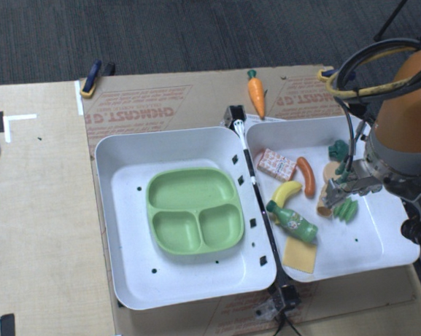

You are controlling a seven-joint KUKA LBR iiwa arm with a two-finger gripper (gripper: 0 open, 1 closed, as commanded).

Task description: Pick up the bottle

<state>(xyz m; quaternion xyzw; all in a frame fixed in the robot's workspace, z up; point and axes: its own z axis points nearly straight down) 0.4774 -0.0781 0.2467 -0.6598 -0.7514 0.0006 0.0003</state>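
At lower centre we see the green bottle (293, 221) lying in the right bin (393, 246); our gripper (337, 196) hovers to its right, finger state unclear.

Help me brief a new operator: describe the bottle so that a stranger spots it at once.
Look in the right-hand white bin, along its left wall. The bottle lies on its side there, below the banana and above the flat yellow cheese slice. It is the one green item with a pale label.
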